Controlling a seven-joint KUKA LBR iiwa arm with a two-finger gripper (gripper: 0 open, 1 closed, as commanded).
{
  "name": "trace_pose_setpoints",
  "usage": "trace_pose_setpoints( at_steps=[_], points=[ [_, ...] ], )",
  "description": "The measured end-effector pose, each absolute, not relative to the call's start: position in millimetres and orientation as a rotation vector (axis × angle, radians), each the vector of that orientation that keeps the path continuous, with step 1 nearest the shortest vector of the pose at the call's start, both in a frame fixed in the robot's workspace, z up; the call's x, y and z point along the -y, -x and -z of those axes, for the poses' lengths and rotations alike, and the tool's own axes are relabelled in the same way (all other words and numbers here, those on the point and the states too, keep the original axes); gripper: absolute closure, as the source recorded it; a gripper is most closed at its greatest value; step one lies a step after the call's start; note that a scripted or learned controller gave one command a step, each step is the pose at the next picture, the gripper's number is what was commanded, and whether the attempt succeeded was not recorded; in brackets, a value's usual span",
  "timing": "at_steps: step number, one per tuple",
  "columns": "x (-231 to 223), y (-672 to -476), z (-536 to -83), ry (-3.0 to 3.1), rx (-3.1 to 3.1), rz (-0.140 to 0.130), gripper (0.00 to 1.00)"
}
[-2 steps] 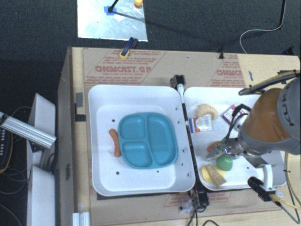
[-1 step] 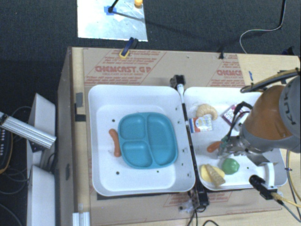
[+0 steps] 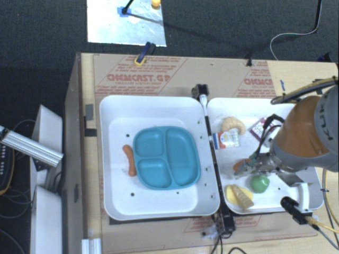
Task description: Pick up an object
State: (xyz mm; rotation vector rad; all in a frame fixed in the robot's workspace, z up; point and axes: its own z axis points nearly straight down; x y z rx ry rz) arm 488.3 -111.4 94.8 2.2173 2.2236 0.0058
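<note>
My gripper [image 3: 253, 164] hangs low over the middle of the right bin [image 3: 241, 107], under the grey arm with its orange band. Just in front of it lies a green ball [image 3: 259, 183]. A small orange-brown thing [image 3: 239, 167] lies at the gripper's left tip; whether it is touched I cannot tell. A yellow ridged piece [image 3: 239, 196] rests near the bin's front left corner. A pale bread roll [image 3: 232, 124] and a small white-and-red carton [image 3: 226, 139] lie at the back left. A purple-and-white packet [image 3: 258, 128] lies further right, partly behind the arm.
The left bin [image 3: 114, 142] holds a blue divided plate [image 3: 166, 156] and, to the plate's left, an orange sausage [image 3: 130, 159]. A dark rail [image 3: 209, 142] runs between the two bins. The arm covers the right bin's right side.
</note>
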Motion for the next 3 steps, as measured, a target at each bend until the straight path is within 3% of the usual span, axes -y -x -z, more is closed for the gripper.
trace_pose_setpoints(
  at_steps=[2,3],
  points=[
    [102,-585.3,-85,-2.216,-2.224,-0.003,0.0],
    [102,-585.8,-95,-2.211,-2.227,-0.004,1.0]
  ],
)
